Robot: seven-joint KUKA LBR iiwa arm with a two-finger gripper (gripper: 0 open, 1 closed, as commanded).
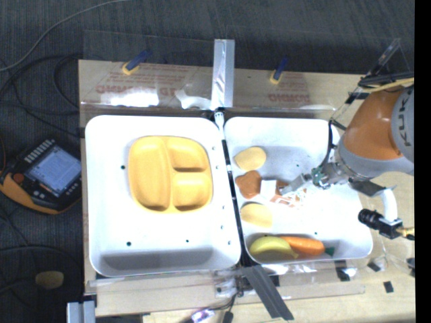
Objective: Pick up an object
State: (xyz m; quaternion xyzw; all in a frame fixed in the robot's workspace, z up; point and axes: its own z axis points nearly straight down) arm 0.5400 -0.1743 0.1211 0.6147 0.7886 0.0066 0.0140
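Gripper [294,187], finger state can't be told, hangs over the right bin [350,247] by a white carton [268,188] beside a brown pastry [248,183]; crowding risks a glancing miss.

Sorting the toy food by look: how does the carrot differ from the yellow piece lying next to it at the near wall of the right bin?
The carrot is orange, long and tapered, with a green tip; the yellow piece is plain yellow, shorter and rounder. Both lie flat, touching.

Yellow tray [170,172] filling left bin's middle, food pieces [252,184] crowding right bin's [350,247] left side
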